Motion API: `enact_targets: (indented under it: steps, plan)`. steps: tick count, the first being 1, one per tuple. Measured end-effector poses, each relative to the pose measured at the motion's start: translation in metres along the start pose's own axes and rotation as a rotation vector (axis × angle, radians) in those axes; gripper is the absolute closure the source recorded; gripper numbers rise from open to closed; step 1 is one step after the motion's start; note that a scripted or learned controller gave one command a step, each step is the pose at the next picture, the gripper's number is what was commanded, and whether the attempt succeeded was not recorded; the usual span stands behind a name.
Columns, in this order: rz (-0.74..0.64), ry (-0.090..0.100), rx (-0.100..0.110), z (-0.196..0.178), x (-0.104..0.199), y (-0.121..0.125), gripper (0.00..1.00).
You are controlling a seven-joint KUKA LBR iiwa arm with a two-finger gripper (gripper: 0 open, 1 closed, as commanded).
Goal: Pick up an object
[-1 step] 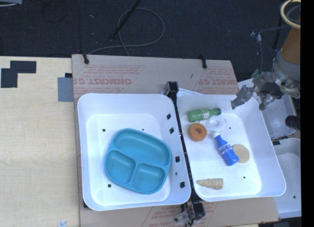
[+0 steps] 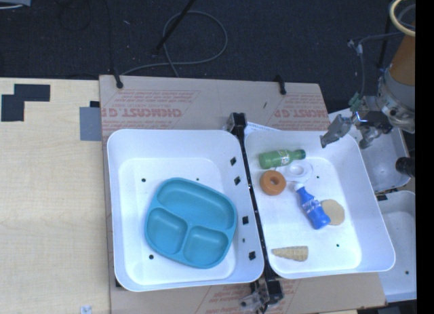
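The right bin (image 2: 366,190) holds a green bottle (image 2: 281,158) lying on its side, a brown ring-shaped donut (image 2: 273,183), a blue bottle (image 2: 312,207), a tan round biscuit (image 2: 333,211), a tan wedge (image 2: 290,253) and a small clear round piece (image 2: 297,169). My gripper (image 2: 351,132) hangs above the bin's far right corner, up and to the right of the green bottle. It is open, its two dark fingers spread apart with nothing between them.
The left bin (image 2: 129,170) holds a blue divided plate (image 2: 190,222). A black divider (image 2: 245,197) runs between the two bins. Cardboard (image 2: 203,106) lies under both, and cables cross the dark floor behind.
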State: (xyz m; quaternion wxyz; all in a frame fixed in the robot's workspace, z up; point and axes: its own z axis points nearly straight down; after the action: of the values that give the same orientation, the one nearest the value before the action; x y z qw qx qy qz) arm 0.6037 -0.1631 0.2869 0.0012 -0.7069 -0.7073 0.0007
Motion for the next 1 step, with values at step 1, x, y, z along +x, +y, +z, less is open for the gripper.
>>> enact_targets:
  steps: [1]
  plan:
    - [-0.001,0.001,0.003,0.0465,0.0061,0.0037,0.0]
